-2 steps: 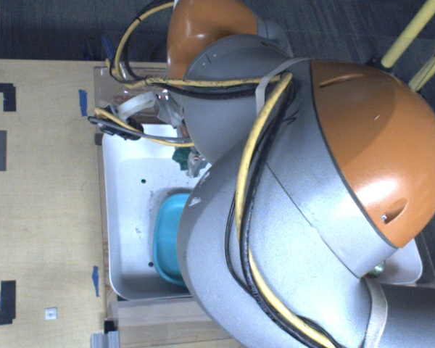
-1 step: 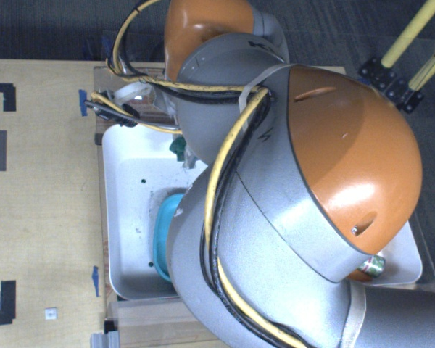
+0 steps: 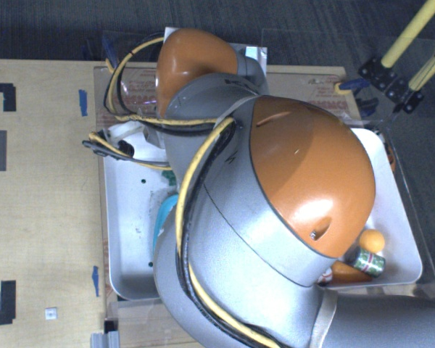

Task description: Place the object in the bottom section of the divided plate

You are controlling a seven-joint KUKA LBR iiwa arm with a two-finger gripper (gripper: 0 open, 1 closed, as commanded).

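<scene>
My arm (image 3: 275, 216), grey with big orange shells, stretches from the lower right across both bins and hides most of what lies in them. In the left bin (image 3: 127, 230) a sliver of light blue rim (image 3: 164, 216) peeks out from under the arm; it may be the divided plate, but its sections are hidden. A small green bit (image 3: 171, 175) shows just above that rim. At the right bin's near corner lie an orange ball (image 3: 373, 238), a green can (image 3: 367, 262) and an orange item (image 3: 346, 272).
Yellow and black cables (image 3: 119, 145) loop from the wrist over the left bin's far-left corner. The right bin's wall (image 3: 404, 209) runs along the arm's right side. A black and yellow stand (image 3: 395, 78) is at the far right. A tan bench top (image 3: 43, 194) lies to the left.
</scene>
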